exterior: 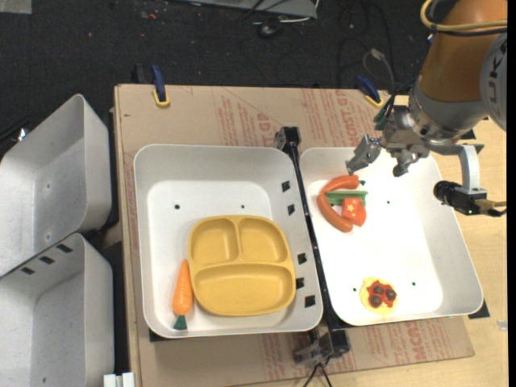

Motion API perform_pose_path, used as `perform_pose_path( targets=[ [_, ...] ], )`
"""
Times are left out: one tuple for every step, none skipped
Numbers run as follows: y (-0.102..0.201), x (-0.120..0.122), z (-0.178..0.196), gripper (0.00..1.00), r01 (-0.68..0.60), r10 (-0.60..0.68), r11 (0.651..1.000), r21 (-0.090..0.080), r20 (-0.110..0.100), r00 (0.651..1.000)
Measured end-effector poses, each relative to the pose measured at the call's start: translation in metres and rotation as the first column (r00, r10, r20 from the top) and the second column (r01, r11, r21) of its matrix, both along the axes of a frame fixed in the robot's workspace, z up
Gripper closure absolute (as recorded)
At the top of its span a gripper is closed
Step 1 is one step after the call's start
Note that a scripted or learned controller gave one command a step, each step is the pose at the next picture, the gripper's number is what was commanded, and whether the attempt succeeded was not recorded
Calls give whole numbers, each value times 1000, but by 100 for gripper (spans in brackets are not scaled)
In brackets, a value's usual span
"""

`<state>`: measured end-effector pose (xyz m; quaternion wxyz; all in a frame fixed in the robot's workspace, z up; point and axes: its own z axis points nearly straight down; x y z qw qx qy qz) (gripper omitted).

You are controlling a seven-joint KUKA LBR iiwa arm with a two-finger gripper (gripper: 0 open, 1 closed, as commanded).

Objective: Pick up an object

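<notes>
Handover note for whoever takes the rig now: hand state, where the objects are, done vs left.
Hand: open, holding nothing, above the far part of the right bin.
Right bin: a red-orange-green toy food pile just below the hand; a small pizza toy near the front edge.
Left bin: a yellow divided plate with a carrot along its left side.
Done: nothing picked.
Left: descend, close on an object, lift. The pile is closest.

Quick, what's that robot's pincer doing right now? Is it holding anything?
Pincer: open, holding nothing, poised above the right bin beside the red-and-orange toy food.
</notes>
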<state>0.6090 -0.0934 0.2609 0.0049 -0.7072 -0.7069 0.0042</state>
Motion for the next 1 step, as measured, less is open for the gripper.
perform_pose_path(
  targets=[
    [0,2,7,0,-2,2,1000,-1,12,1000]
  ],
)
